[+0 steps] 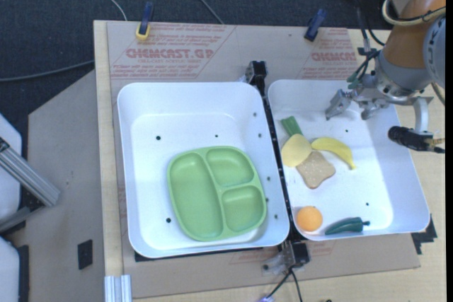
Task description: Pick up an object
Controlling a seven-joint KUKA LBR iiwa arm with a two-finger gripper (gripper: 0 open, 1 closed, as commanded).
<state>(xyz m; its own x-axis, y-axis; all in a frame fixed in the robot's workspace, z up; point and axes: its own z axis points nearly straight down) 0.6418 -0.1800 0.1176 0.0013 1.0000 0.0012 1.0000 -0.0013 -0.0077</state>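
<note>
Banana (335,151), yellow, curved, lying flat

You look down at a slant from above the bench (212,46), both white bins (141,152) in frame, arm (414,32) entering right.

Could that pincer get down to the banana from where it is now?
Probably yes. The pincer hangs over the far end of the right bin, and the banana lies just nearer, on top of the pile, with open bin floor between them.
</note>
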